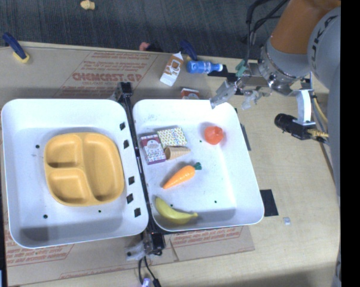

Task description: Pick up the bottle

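Half the bottle (pixel 203 67) behind clutter

Grey arm with orange band reaching in from the right, end effector (pixel 235 98) fingers spread, empty
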Robot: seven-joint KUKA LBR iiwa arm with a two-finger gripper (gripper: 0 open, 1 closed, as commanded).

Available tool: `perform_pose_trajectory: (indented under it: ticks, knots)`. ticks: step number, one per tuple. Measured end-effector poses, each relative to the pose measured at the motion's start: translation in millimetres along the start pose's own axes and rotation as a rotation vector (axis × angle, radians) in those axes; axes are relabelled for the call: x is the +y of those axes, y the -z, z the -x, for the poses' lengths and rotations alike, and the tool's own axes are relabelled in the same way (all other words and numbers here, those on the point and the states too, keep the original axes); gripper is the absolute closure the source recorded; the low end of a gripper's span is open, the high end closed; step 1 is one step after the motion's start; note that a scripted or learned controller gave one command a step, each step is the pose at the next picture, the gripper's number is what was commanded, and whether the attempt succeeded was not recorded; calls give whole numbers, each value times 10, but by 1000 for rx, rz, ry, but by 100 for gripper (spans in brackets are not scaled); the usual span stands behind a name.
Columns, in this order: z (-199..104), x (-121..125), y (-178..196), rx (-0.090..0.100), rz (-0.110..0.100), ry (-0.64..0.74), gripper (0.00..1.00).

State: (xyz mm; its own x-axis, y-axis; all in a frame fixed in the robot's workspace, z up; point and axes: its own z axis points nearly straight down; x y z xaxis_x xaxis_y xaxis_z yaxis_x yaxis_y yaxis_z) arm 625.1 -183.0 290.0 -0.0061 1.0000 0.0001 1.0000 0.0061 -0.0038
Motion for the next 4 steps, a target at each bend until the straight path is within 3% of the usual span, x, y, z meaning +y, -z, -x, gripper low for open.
perform_pose_trajectory:
  ticks: [1, 2, 3, 4]
  knots:
    - [-5, 4, 104, 0, -2, 5, 100]
    - [253, -719, -30, -1, 0, -75, 100]
    - [90, -1160, -1831, 3, -4, -187, 100]
    - [90, -1484, -921, 1, 1, -32, 100]
